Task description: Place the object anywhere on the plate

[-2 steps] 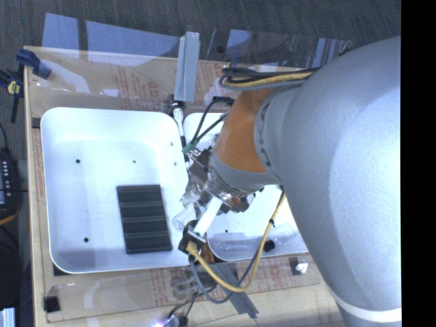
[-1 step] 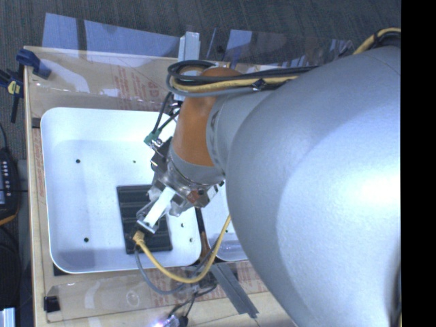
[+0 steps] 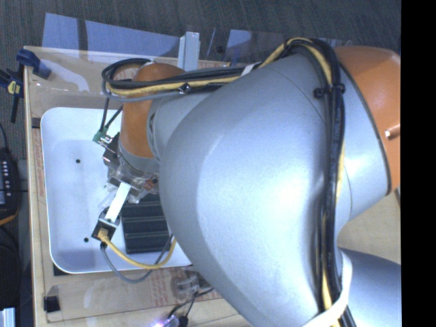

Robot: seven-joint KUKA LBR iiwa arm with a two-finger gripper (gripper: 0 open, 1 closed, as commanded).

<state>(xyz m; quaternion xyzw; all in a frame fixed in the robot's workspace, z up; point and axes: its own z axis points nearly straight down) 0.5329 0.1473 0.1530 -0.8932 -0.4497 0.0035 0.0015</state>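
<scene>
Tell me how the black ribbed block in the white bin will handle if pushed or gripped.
The black ribbed block looks stiff: its ridges run straight and even. It seems to lie flat in the white bin, so it would likely slide rather than roll or tip. The grooves may aid a grip, though the arm hides part of it.

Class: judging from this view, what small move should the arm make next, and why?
Probably a short lift straight up: the gripper hangs over the white bin, close beside a black ribbed block, and whether it holds anything cannot be told.
</scene>
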